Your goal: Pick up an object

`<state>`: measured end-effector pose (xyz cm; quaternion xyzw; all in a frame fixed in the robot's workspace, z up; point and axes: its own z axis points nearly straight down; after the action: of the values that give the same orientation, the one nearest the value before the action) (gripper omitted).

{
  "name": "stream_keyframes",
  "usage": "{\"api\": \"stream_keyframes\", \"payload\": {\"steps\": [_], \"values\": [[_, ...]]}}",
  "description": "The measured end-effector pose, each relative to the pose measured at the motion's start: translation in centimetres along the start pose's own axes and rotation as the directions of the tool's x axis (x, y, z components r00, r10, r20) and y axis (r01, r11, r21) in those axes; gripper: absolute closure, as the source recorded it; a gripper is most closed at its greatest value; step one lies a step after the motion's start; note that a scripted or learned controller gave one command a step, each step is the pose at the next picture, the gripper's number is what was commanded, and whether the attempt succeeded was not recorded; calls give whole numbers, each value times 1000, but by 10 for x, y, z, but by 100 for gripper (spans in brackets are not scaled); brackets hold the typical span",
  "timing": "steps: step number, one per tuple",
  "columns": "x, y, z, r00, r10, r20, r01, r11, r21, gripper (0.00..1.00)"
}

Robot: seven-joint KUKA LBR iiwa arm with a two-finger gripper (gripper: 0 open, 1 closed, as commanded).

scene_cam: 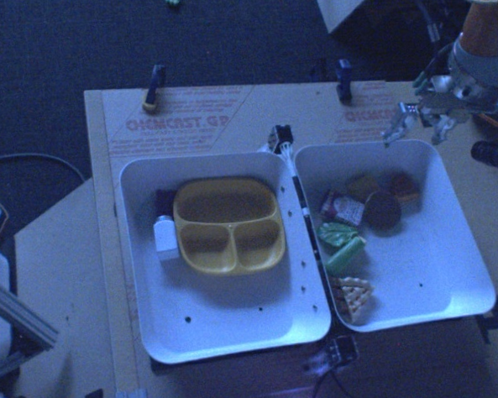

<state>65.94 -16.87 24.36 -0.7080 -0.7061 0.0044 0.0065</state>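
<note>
My gripper (pixel 416 131) hangs above the far rim of the right bin (pixel 455 261), its fingers spread open with nothing between them. Below and to its left lie the bin's objects: a red packet (pixel 341 207), a dark round piece (pixel 383 211), a brownish item (pixel 404 186) and another (pixel 363 184) near the far wall. Green pieces (pixel 342 243) lie against the left wall, and a waffle-patterned wedge (pixel 354 296) sits at the near left corner. The gripper touches none of them.
The left bin (pixel 146 309) holds a yellow divided plate (pixel 229 224), a small white bottle (pixel 165 238) beside it and a dark item (pixel 165 199) behind the bottle. Two clamps (pixel 153 88) (pixel 343 80) stand at the bench's far edge.
</note>
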Motion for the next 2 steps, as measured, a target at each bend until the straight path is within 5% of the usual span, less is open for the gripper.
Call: {"api": "stream_keyframes", "payload": {"steps": [1,2], "values": [[0,2,-9,1000,-3,3,3,1000,-15,0],[0,0,33,1000,-3,2,3,1000,-10,0]]}}
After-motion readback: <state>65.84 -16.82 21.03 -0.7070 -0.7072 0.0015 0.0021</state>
